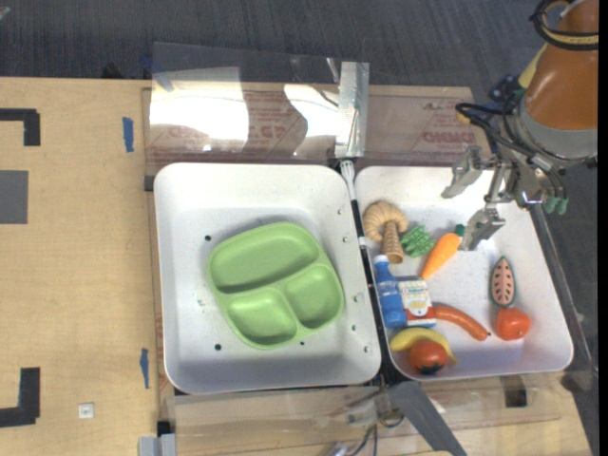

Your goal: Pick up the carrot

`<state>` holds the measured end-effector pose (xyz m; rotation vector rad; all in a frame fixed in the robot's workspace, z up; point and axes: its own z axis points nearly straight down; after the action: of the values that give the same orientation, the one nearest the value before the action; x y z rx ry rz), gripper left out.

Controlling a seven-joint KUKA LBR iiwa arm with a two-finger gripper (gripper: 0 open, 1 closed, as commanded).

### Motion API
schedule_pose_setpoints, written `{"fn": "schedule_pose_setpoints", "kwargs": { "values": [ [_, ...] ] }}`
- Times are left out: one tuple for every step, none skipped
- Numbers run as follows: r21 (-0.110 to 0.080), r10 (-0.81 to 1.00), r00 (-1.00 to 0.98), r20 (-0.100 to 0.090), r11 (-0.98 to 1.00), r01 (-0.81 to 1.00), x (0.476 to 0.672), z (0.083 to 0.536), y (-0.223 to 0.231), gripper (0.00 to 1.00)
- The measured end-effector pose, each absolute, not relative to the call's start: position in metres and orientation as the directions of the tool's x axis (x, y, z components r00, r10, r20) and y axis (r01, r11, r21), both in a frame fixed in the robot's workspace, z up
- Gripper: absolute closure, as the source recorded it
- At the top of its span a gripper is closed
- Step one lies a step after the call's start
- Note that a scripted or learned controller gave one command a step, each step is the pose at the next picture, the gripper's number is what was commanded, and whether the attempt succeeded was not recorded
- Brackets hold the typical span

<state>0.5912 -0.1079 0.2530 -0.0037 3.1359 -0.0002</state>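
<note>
Starting at the left, the wooden bench (76, 283) shows black corner marks and strips of blue tape. Next comes the left bin (180, 198), white and shallow, and in it sits a green divided plate (275, 281), three compartments, lying flat and slightly turned, roughly in the bin's middle. Behind both bins runs a clear plastic panel (247, 122) catching glare.

Crossing the seam into the right bin (556, 340), things get crowded. Along its left wall there's a tan woven toy (384, 220) at the top, a blue bottle (388, 291) with a white cap below it, and a small white carton (416, 297) just beside the bottle. At the bottom left a banana (410, 337) lies under a red tomato (429, 353). A green leafy piece (416, 241) sits near the tan toy.

And here's the carrot (440, 253), orange, lying on the slant in the upper middle of the right bin, its top end toward the green piece's right. Below it stretches a red-orange chili pepper (461, 320). Further right, a watermelon slice (503, 282) and another red tomato (512, 324) sit close together.

The gripper (483, 207) hangs over the bin's upper right, fingers spread apart, one fingertip (483, 228) just beside the carrot's upper end, nothing between them. The orange-banded arm (565, 74) fills the top right corner.
</note>
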Motion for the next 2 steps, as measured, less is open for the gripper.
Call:
{"fn": "schedule_pose_setpoints", "kwargs": {
  "values": [
    [0.001, 0.229, -0.973, 0.009, 0.973, 0.229, 0.604, 0.096, -0.146, 0.0],
    [0.005, 0.493, -0.87, -0.01, 0.87, 0.493, 0.555, 0.09, -0.164, 0.0]
  ]
}}
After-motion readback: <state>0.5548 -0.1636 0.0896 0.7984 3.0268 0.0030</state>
